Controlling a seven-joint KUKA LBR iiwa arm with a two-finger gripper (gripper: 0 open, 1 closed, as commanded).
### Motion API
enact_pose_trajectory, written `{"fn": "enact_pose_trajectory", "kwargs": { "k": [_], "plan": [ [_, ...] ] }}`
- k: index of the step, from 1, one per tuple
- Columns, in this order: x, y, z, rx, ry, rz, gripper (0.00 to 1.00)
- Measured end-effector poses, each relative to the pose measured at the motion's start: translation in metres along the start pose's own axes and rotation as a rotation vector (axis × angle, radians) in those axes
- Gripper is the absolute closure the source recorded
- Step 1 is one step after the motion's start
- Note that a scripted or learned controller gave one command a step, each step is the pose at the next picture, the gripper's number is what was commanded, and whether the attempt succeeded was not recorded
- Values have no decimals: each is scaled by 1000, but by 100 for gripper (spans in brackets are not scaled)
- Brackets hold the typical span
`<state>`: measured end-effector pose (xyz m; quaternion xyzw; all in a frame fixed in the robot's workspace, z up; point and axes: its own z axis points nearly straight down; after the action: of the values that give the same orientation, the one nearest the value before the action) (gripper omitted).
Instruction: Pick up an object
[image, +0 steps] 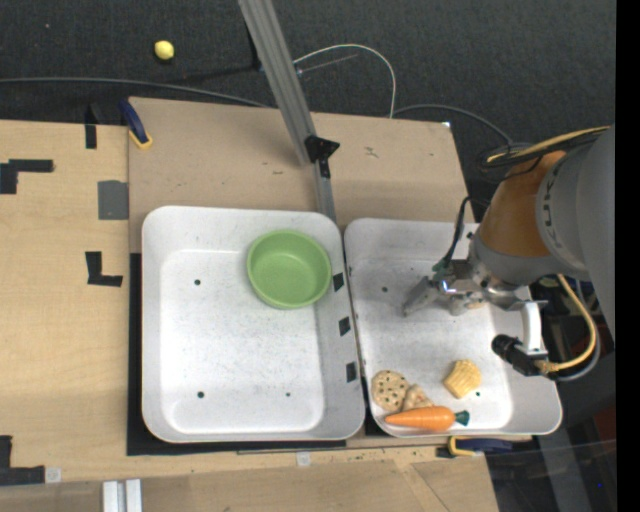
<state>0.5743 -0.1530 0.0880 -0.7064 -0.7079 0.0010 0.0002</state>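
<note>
Two bins (160, 300), gripper (425, 293) over mid right bin (400, 240).
Fingers spread, holding nothing; poised short of carrot (425, 419), cracker (388, 386), corn (461, 378) at near edge.

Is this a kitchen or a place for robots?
Probably a robot test lab, not a kitchen. A grey and orange arm reaches over two white bins on a bench, cables trail behind, and the carrot and cookie look like toys.
</note>
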Motion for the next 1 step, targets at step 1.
{"fn": "enact_pose_trajectory", "kwargs": {
  "k": [1],
  "plan": [
    [0,0,-11,0,1,-1,100]
  ]
}}
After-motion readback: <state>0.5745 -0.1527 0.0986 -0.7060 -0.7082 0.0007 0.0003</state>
